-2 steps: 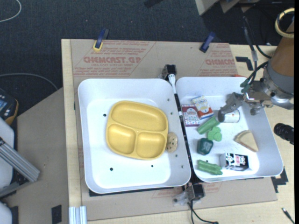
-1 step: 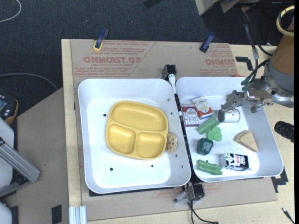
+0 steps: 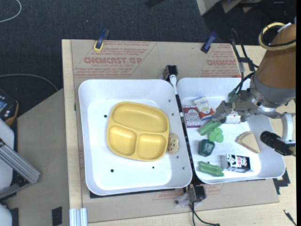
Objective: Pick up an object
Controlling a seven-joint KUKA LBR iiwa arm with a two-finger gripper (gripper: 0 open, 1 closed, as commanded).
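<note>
- The gripper (image 3: 224, 113) hangs low over the middle of the right bin (image 3: 277, 161), reaching in from its right edge. I cannot tell whether it is parted or closed, and nothing is plainly clamped in it.
- Just under its tip lie a light green piece (image 3: 209, 127) and a rounder green piece (image 3: 216, 136); a white carton (image 3: 201, 104) and a red-and-white packet (image 3: 191, 116) sit toward the bin's far-left corner.
- Nearer the front edge are a dark green cup (image 3: 206, 148), a green bar (image 3: 210, 169) and a black-and-white box (image 3: 237, 162); a tan wedge (image 3: 248, 141) rests by the right edge.
- This looks like the descent onto the light green piece. Next comes closing on it, then a straight lift.
- Neighbours crowd the target closely, so a sideways slip could nudge them.
- The left bin (image 3: 94, 140) carries a yellow divided tray (image 3: 138, 131) with a cookie (image 3: 173, 143) against its right rim; open floor lies along its edges.
</note>
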